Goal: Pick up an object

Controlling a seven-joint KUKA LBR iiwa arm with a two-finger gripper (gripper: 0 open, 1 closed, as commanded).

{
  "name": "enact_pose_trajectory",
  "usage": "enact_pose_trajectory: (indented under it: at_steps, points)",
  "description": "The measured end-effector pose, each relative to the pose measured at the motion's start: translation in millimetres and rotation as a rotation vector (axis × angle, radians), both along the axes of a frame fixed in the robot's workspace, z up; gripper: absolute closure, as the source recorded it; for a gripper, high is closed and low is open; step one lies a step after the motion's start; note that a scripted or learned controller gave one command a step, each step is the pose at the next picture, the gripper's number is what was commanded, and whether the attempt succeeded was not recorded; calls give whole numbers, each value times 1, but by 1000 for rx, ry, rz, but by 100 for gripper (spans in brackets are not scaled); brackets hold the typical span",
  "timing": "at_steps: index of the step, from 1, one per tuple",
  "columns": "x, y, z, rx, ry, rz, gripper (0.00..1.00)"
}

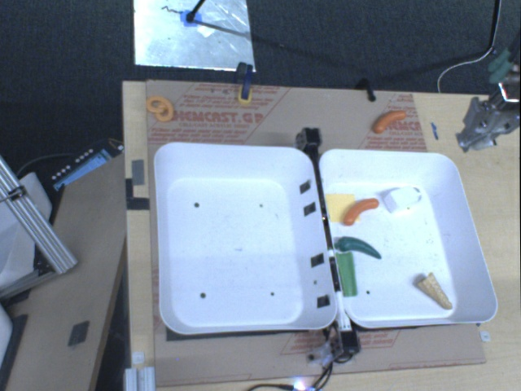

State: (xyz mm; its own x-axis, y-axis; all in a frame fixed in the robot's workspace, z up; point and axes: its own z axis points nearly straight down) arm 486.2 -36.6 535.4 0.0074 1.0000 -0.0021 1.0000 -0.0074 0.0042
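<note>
Going from the left, one orange pretzel-shaped toy [159, 108] lies on the table [269, 108] beyond the bins, and a single blue-and-yellow clamp [243, 82] sits at the table's far edge. Next come my two white bins, side by side and touching along the middle: the left bin [236, 239] shows me its bare white floor, the right bin [464, 243] holds six things. I count there one yellow flat piece [337, 204] against the dividing wall, one orange sausage [361, 210] overlapping its right edge, one dark green pepper [358, 247] just below, one light green block [348, 274] under that, one white cup-like piece [400, 198] just right of the sausage, and one tan cone [435, 290] near the front right corner. A second orange sausage [389, 121] lies on the table beyond the right bin. My pincer [480, 133] hangs at the far right, outside the bins and well apart from every object; whether it is released or clenched I cannot tell.
</note>
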Motion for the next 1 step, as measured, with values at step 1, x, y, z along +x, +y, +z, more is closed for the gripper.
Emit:
enact_pose_trajectory:
  at_steps: [1]
  points:
    - [79,-60,-2,-1,1,4,100]
